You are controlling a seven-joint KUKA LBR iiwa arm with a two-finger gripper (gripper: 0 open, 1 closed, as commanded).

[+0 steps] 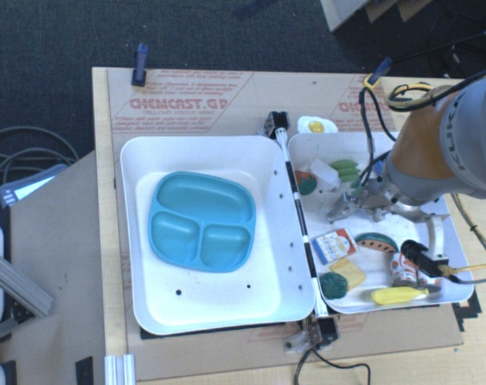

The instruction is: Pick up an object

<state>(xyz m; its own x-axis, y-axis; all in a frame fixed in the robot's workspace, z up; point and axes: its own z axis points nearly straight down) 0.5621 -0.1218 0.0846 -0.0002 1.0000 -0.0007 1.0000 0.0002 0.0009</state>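
The arm [435,147] is reaching in from the right edge, its gripper [345,205] sitting low in the right bin [459,291] among toy food; whether it is pinching anything I cannot tell. A blue tray [201,220] is lying in the left bin [139,215].

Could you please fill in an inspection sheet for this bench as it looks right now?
Surface: bench board bearing two white bins side by side.
Job's things: right bin holds a banana, watermelon slice, small carton, can and green toys.
Clutter: blue divided tray in left bin.
Gripper: gripper low over right bin; finger state unclear.
Cables: black cables by the arm; loops at left.
Surroundings: dark carpet.
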